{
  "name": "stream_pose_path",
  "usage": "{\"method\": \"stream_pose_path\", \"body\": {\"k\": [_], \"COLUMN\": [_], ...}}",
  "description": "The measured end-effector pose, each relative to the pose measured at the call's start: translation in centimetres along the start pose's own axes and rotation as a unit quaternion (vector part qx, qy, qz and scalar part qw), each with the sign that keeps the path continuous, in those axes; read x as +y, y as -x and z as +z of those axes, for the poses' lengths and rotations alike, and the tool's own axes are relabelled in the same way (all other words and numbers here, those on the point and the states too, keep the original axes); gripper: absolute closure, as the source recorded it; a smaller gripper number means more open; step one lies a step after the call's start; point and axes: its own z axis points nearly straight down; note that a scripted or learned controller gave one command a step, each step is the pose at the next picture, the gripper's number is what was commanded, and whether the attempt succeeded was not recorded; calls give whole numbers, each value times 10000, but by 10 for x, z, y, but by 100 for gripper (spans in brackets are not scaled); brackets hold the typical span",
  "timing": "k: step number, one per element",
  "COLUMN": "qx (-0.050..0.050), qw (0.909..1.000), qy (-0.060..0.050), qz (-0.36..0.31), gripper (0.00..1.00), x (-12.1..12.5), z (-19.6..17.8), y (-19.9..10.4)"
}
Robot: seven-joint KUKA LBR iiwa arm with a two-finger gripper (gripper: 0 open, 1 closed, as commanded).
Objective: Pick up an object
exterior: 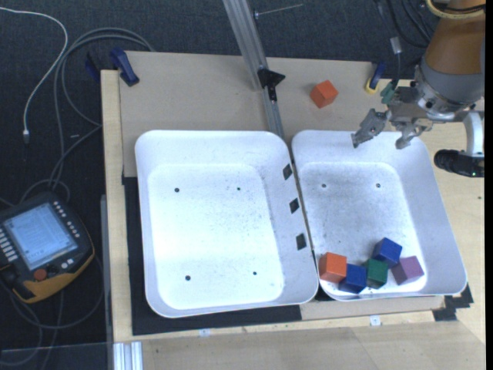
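My gripper (383, 135) hangs over the far edge of the right bin (439, 199), fingers spread apart and open with nothing between them. Several small blocks lie clustered at the near end of that bin: an orange block (333, 267), a blue block (354, 277), a green block (377, 271), a second blue block (387, 250) and a purple block (408, 269). The gripper is well away from them, toward the far side. Another orange block (324, 93) rests on the bench outside the bins, left of the gripper.
The left bin (154, 206) sits beside the right one. A metal pole (246, 37) rises from the bench between the bins' far ends. Blue clamps (123, 66) hold the bench's far corner. A teach pendant (38, 241) lies off the bench to the left.
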Motion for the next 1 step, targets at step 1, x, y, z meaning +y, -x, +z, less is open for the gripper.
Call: {"method": "stream_pose_path", "body": {"k": [1], "qx": [-14], "qw": [10000], "qy": [42], "qz": [5], "gripper": [0], "x": [0], "z": [-33], "y": [9]}}
